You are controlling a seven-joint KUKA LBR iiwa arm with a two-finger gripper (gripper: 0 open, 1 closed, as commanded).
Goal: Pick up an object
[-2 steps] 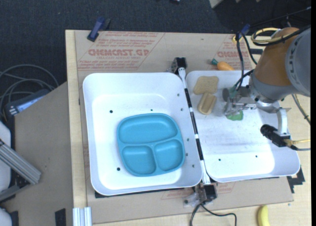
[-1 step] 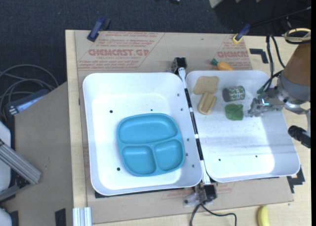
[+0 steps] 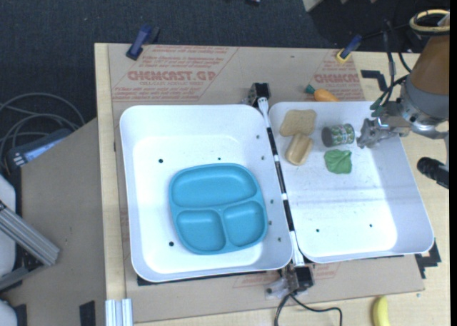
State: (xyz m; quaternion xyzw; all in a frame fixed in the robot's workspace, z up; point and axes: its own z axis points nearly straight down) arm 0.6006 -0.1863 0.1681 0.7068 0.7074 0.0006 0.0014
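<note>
My gripper [image 3: 368, 135] hangs over the far right part of the right bin [image 3: 371, 235], just right of a small green-labelled can [image 3: 338, 135] lying on its side. A green leafy toy [image 3: 339, 161] lies a little in front of the can. Further left sit a tan slice of toast [image 3: 298, 121] and a tan bread roll [image 3: 299, 149]. Nothing shows between the fingers.
The left bin [image 3: 143, 175] holds a blue divided plate [image 3: 217, 206]. An orange carrot toy [image 3: 323, 93] lies on the bench behind the right bin. A yellow object [image 3: 380, 311] sits at the bench's front right. Clamps join the bins at front and back.
</note>
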